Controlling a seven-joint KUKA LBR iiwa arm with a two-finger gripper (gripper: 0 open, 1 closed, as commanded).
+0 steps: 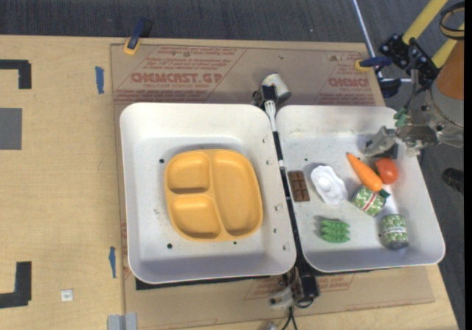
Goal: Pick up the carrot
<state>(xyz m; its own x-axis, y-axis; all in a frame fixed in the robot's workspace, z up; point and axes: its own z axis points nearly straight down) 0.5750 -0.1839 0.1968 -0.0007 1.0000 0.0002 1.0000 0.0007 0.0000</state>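
Peas (333,230) and a can (394,231) lie by the right bin's (310,126) front edge, with a second can (369,200), a white object (328,184) and a chocolate bar (297,185) behind them. Toward that bin's right edge the carrot (363,171) rests beside a tomato (386,170), while the gripper (380,141) hovers just behind it; whether it is spread cannot be told. Left, a yellow plate (214,193) sits mid-bin (140,173).

A yellow three-compartment plate (214,193) lies in the left bin (140,173). In the right bin (428,247) are a brown chocolate bar (298,185) near the divider, a white crumpled object (328,184) beside it, a green pea pod (333,230) below, a red tomato (386,170), a small green-labelled can (369,201) and a jar of peas (394,231). Both bins sit on a cardboard sheet (192,74) on the surface (51,173).
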